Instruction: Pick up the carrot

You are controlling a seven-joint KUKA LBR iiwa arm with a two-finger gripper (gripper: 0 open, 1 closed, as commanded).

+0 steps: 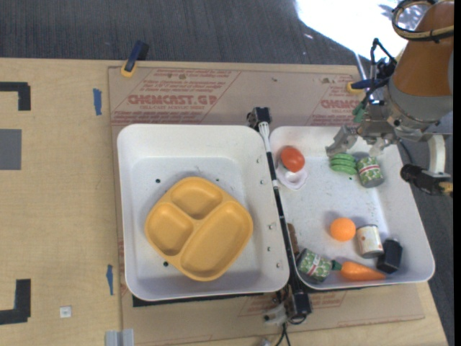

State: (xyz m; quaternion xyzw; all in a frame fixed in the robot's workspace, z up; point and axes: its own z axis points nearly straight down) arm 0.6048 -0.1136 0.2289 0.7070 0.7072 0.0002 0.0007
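The carrot (pixel 362 271) lies at the near edge of the right bin (pixel 414 207), between a green-patterned can (pixel 314 264) and a black block (pixel 391 255). Just behind it sit an orange ball (pixel 343 229) and a small white cylinder (pixel 369 240). Well apart, at the bin's far side, the gripper (pixel 362 144) hangs with fingers spread, holding nothing, above a green ridged item (pixel 343 163) and another green can (pixel 370 171).

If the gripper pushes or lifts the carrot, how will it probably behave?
The carrot looks like a smooth, tapered plastic toy, so probably stiff and light. Its round body may roll or pivot if pushed, and a grip near the thin tip may slip. It lies against the bin's front wall, between a can and a black block, which may crowd the fingers.
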